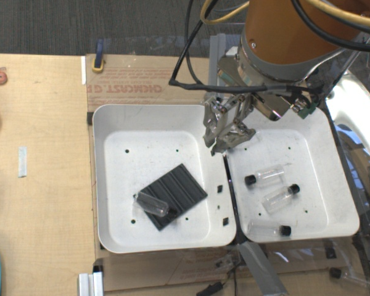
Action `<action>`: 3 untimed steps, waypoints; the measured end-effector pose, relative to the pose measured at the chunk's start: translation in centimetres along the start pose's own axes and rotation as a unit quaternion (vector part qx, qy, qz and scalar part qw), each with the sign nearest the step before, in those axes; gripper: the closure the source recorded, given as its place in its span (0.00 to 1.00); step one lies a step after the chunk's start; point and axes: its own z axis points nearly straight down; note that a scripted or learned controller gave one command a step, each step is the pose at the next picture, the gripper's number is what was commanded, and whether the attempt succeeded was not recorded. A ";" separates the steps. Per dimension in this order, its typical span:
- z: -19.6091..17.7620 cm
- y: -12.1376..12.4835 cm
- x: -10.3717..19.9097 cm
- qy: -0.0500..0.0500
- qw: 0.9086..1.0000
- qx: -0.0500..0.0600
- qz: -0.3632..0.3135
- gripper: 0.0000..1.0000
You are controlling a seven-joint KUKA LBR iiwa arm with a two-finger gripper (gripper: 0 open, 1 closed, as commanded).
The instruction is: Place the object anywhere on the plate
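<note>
Grey jaws (pixel 225 142), state unclear, over bins' shared edge; vial (pixel 153 203) on plate (pixel 179 190).

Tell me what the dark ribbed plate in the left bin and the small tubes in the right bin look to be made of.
The plate looks like matte black plastic or rubber: dull, with parallel ridges and no glare. The tubes look like clear plastic or glass, since the white bin shows through them, with black caps, probably plastic. Another clear tube lies on the plate.
</note>
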 end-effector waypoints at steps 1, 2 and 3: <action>0.1 2.6 -3.9 0.000 0.985 -0.001 -0.175 1.00; 0.0 1.8 0.4 0.000 0.949 -0.001 -0.315 1.00; 0.0 -0.8 2.8 0.000 0.906 -0.001 -0.423 1.00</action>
